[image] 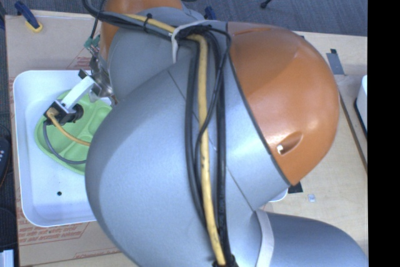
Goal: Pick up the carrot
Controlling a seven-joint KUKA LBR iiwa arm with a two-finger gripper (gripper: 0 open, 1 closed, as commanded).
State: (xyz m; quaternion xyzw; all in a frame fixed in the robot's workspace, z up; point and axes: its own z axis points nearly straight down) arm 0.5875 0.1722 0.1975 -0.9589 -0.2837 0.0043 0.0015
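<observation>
White bin (28, 197), nearest: a green leaf-shaped dish (53, 142) lies inside. The grey arm (150, 159), with its orange band (281, 90), bends over the bin, its gripper (101, 88) above the dish. Its grip cannot be told, nor the carrot's place.

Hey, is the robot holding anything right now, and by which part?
Cannot tell. The arm leans over the left bin and covers much of it, above a green thing.
</observation>
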